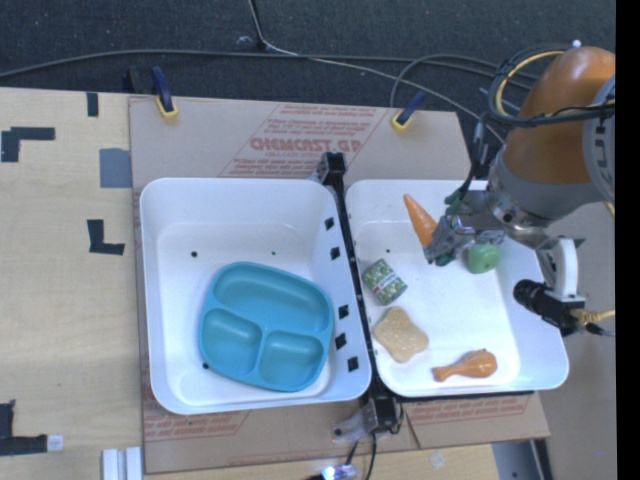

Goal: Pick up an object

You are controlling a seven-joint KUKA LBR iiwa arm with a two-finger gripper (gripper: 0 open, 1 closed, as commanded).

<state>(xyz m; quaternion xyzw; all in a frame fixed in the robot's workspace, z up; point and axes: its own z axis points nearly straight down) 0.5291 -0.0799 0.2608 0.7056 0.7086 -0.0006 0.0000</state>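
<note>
We see the pincer (447,245) low in the right bin (520,368), in its upper half, with the orange carrot (420,218) just to its upper left — touching or nearly so — and a green round object (484,258) just to its right, close against the wrist side. We cannot tell whether the pincer is apart or together; its tips are dark and blurred against the bin floor, and nothing shows plainly between them. The carrot's long axis runs at a slant, from upper left down toward the pincer, so we judge a grasp would go best across that axis, with a small shift up and to the left. The green object lies nearer the arm's own body and partly under it. The other pieces — a speckled can (384,281), a bread slice (400,334), a drumstick (466,366) — lie lower in the same bin, well apart from the pincer.
</note>
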